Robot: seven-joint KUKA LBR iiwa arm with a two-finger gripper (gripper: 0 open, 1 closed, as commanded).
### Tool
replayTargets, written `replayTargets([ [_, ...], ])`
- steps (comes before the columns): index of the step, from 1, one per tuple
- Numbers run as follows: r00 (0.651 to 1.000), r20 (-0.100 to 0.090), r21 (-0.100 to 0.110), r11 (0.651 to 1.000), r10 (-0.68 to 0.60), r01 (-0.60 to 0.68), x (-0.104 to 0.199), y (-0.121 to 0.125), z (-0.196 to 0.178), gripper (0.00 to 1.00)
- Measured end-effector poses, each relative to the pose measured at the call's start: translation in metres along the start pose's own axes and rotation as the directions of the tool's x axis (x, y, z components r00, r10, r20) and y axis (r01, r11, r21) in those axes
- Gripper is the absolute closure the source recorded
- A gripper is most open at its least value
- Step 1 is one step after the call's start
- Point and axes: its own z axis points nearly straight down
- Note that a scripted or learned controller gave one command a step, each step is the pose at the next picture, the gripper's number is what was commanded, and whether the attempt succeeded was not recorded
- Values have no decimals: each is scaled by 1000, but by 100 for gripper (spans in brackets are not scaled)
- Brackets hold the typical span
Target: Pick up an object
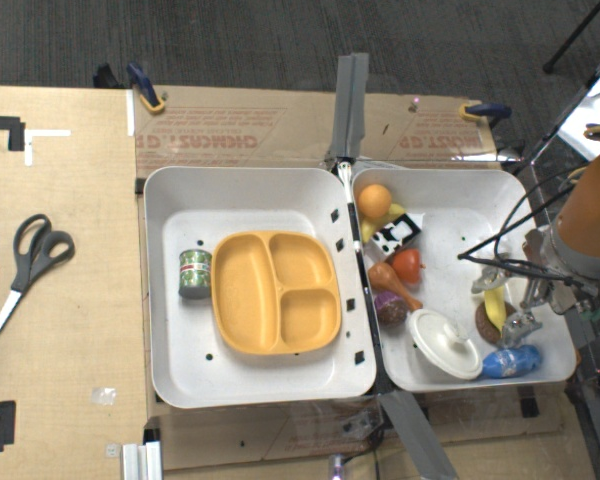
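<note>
Scissors lie on the surface at far left, handles up, blades pointing down-left, well apart from the bins.

Left bin: a small green-labelled can lies on its side just beside the left edge of a yellow three-part tray. The tray sits near the middle of the bin floor, flat, its compartments bare.

A grey strip runs from the top down to the seam between the two bins.

Right bin: along its left wall, from top down, stand an orange, a black-and-white patterned block with something yellow just beside it, a red tomato-like fruit, an orange carrot-shaped piece and a dark purple item. These are crowded, touching or nearly so. A white lid-like dish lies near the front of the bin. To its right lies a blue item along the front wall. A banana rests over a brown round thing toward the right side.

The arm enters from the right; the tool sits low in the right bin, just beside the banana and above the blue item. Whether its fingers are spread or pressed together cannot be told; no item is seen between them.
</note>
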Motion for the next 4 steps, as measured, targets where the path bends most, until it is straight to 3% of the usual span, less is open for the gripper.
replayTargets([
  [1,992,28,12,993,-121,120,18,8,-7,0],
  [2,995,23,14,996,-94,93,15,31,-6,0],
  [3,995,15,8,995,-98,98,15,33,-13,100],
  [4,995,23,12,995,-98,98,13,33,-15,0],
])
